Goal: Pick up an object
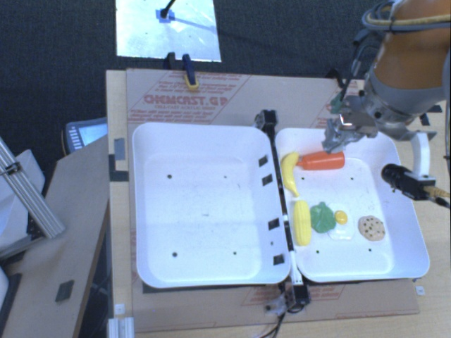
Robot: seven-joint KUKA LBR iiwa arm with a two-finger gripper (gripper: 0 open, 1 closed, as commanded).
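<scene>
The right bin (412,255) holds several toy foods. An orange carrot (320,161) lies near its far wall, with a yellow banana (289,172) just to its left. Nearer the front are a corn cob (301,222), a green broccoli (323,217), a fried egg (341,221) and a cookie (371,227). My gripper (335,143) hangs low over the carrot's right end, at the bin's far edge. The wrist and cables hide its tip.
The left bin (204,203) lies beside the right one, with black clips (271,182) along the shared wall. A black part of the arm (402,179) juts over the right bin's right rim. A shiny plate (168,20) and a yellow clamp (189,74) sit behind the bins.
</scene>
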